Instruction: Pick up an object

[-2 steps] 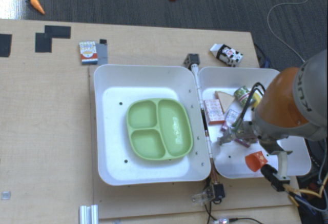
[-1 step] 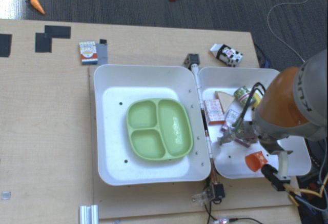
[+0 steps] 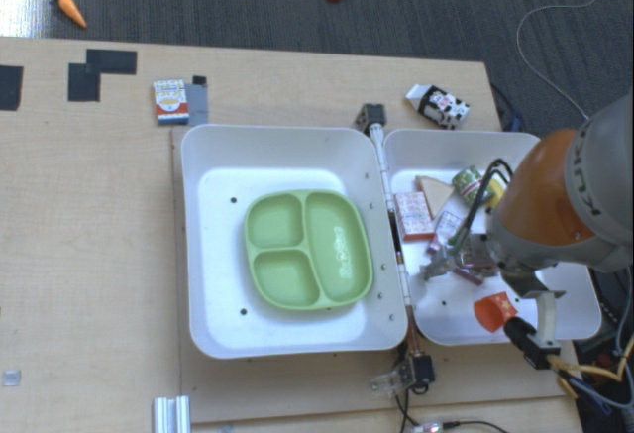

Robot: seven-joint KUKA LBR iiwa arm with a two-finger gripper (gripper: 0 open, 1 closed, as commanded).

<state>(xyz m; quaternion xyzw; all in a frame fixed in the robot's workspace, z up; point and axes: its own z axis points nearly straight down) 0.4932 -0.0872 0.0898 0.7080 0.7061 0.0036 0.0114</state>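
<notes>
**Gripper low in right bin, over the clutter — no pick confirmed**

Target candidates all sit in the right bin (image 3: 584, 317). Count there, as far as the view resolves: one red-and-white packet (image 3: 412, 213) at 9 o'clock in the bin, one tan wedge (image 3: 433, 190) just above it at about 11, one green-and-yellow item (image 3: 470, 180) at 12, one pale bottle-like item (image 3: 451, 223) near centre, one orange block (image 3: 493, 310) at 6. A dark pinkish thing lies under the gripper; cannot identify it.

Handling, judged: the packet looks flat, light and slick, hard to pinch off the floor; better taken by an edge. The orange block looks small, stiff and light, the easier pinch across its sides. The bottle would likely roll.

Gripper (image 3: 443, 263) sits low at about 8 o'clock of the bin, near the packet and bottle. How far its jaws stand apart I cannot tell, nor anything held between them.

Left bin (image 3: 198, 253): one green three-compartment plate (image 3: 307, 250), centred.

Bench: one small red-and-white box (image 3: 170, 101) at 11 o'clock of the left bin; one black-and-white carton (image 3: 439, 105) at 12 of the right bin.

Floor beyond: one carrot (image 3: 70, 9), three small items.
</notes>
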